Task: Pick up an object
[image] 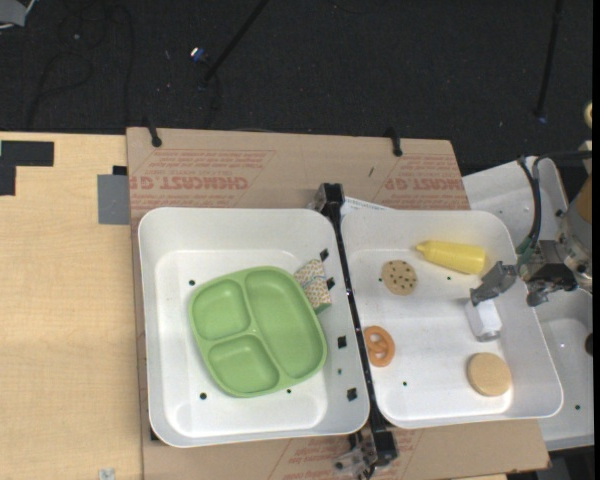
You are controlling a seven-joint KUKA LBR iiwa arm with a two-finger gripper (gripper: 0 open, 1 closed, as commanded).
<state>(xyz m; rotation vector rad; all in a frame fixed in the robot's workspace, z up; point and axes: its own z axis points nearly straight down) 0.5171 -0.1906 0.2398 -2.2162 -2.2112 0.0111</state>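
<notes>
Nearest the lens: a tan round disc (489, 374), in the right bin (450, 415), below the tool (516, 285). Tool is over that bin's right side; whether it is spread or closed cannot be told, and nothing is seen gripped. A small white block (485, 319) lies just below-left of the tool. A yellow bottle (453, 256) lies up-left of the tool, a cookie (400, 277) left, a pretzel (379, 346) lower-left. A green divided plate (257, 331) sits far left of the tool, in the left bin (163, 268).

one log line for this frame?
gripper over right bin | holding: nothing seen | nearest: yellow bottle, tan disc | left bin: green tray
</notes>
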